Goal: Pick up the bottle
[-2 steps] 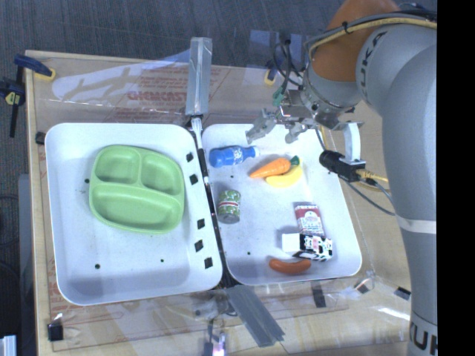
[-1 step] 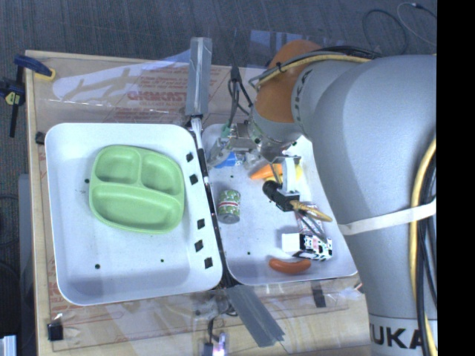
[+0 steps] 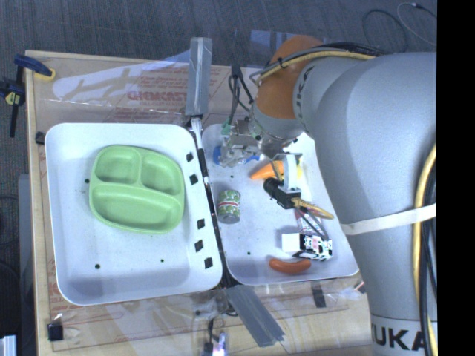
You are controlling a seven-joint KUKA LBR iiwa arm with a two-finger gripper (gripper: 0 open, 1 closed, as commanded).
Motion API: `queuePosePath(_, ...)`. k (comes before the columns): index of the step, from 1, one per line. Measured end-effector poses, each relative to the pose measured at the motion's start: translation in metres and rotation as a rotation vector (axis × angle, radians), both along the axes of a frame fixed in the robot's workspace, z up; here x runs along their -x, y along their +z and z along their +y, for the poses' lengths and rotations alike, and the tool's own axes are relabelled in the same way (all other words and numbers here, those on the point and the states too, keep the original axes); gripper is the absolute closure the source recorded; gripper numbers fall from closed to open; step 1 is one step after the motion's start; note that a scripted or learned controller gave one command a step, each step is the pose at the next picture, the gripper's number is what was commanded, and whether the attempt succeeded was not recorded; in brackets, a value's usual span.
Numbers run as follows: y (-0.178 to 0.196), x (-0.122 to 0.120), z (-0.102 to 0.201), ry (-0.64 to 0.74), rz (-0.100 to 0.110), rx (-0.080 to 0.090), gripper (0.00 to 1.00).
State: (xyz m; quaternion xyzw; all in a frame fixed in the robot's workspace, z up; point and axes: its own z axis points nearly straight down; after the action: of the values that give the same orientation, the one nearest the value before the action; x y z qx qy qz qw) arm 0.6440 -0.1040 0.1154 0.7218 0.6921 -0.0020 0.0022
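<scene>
Now: claw (image 3: 236, 141) low over the right bin's (image 3: 256, 269) far corner, reaching for the bottle.

Whether it is released or clenched I cannot tell — a blue-capped clear thing (the bottle (image 3: 220, 153), I judge) sits just beside it, near the divider. Next it must close squarely on that and lift. Counted: two bins, one green tray (image 3: 137, 188) in the left bin (image 3: 67, 273), one small can (image 3: 228, 205), one orange sausage-like piece (image 3: 288, 265).

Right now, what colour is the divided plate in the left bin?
Light green. The divided plate shows clearly in the camera view.
</scene>
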Motion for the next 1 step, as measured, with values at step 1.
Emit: queuePosePath(1,0.1567,-0.0052,-0.0274,-0.273,0.002,-0.006,1.0)
